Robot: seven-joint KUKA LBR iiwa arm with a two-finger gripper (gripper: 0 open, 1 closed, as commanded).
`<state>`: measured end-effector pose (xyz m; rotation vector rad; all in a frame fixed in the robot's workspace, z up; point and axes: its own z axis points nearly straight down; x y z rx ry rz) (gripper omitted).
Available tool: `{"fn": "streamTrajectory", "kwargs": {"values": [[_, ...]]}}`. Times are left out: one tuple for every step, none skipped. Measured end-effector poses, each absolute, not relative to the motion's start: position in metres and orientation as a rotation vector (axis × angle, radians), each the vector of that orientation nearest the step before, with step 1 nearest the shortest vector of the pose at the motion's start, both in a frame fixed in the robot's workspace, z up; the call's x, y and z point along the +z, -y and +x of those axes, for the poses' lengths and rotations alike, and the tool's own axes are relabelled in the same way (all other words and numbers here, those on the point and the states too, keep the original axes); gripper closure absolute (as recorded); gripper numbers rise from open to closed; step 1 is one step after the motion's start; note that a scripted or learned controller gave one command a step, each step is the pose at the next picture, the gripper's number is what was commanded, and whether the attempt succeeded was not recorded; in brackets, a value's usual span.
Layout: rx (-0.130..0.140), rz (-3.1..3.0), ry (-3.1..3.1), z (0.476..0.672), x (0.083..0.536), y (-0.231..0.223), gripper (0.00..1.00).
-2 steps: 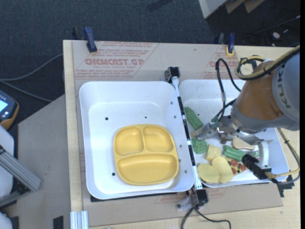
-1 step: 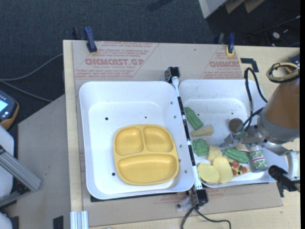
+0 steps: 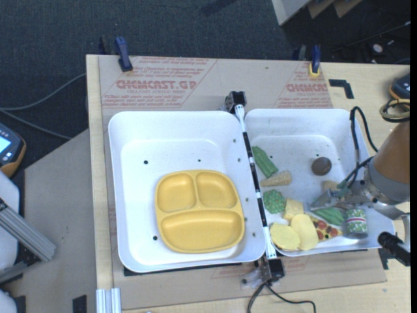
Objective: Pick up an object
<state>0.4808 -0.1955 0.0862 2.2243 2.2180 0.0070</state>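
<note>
End effector point(image 3: 342, 197) is hovering over mixed toy food point(image 3: 296, 223) in the right white plastic bin point(image 3: 287, 119); its grip is too blurred to judge.

a robotics lab: clamps point(image 3: 122, 53) pin a cardboard-topped bench point(image 3: 195, 83), cables point(image 3: 39, 103) trail over dark carpet point(image 3: 98, 12).

Even bright overhead light; white bins point(image 3: 130, 175) near overexposed; soft shadows; arm point(image 3: 394, 165) slightly blurred at frame edge.
</note>
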Motion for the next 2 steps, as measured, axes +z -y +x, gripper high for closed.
{"fn": "streamTrajectory", "kwargs": {"values": [[0.013,2.209,-2.225,0.575,0.088,0.201,0.00],[0.005,2.211,-2.222,0.567,0.088,0.141,0.00]]}}
